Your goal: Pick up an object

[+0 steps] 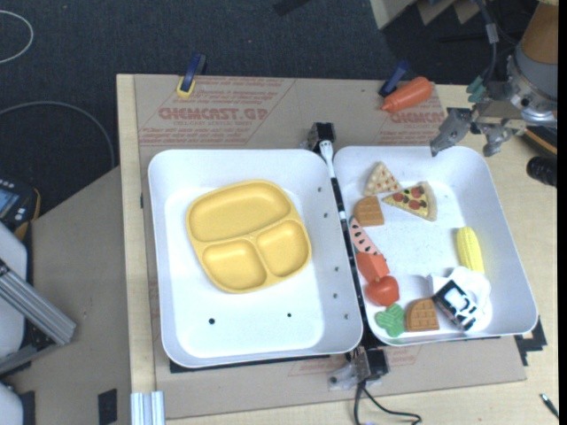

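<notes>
The right white shallow bin [500,237] holds a scatter of toy food. At its 12 o'clock lie a tan waffle-patterned wedge [382,180] and, just beside it at 3 o'clock, a pizza slice with dark toppings [413,199]. A brown toast-like piece [368,211] sits at the bin's 10 o'clock, with a watermelon slice [356,235] below it and a red pepper-like piece [373,265] and a red tomato-like ball [384,289] further toward 7 o'clock. At 6 o'clock a green leafy piece [390,320] touches a brown waffle square [423,315]. A yellow corn cob [469,250] lies at 3 o'clock, and a white and black object [461,299] at 5 o'clock.

The gripper [468,136] hovers over the bin's far rim at 1 o'clock, its two fingers spread apart with nothing between them.

The left white bin [177,326] carries a yellow three-compartment plastic tray [248,235]. An orange carrot-shaped clamp handle [407,94] rests on the cardboard bench [266,113] beyond the bins.
</notes>
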Robot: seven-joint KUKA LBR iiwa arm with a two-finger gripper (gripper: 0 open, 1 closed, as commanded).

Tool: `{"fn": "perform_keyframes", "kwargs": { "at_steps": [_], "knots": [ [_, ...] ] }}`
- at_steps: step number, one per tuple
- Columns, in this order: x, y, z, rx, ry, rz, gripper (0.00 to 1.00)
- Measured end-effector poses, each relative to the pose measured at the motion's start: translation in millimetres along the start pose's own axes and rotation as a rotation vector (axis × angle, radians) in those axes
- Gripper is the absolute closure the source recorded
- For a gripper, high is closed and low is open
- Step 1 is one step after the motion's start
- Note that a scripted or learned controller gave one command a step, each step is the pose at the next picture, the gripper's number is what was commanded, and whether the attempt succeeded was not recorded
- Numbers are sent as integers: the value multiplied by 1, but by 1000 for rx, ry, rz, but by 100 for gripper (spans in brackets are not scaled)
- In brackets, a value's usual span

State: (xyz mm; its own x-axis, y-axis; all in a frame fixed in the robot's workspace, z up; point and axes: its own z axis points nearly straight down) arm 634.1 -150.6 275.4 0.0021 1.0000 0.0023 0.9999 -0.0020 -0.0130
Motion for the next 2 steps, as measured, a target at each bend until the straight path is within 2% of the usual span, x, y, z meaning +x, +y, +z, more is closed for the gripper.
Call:
{"fn": "perform_keyframes", "kwargs": {
  "at_steps": [1, 2],
  "knots": [
    [0, 2, -7, -12, -2, -2, 0],
    [5, 2, 37, -7, -1, -2, 0]
  ]
}}
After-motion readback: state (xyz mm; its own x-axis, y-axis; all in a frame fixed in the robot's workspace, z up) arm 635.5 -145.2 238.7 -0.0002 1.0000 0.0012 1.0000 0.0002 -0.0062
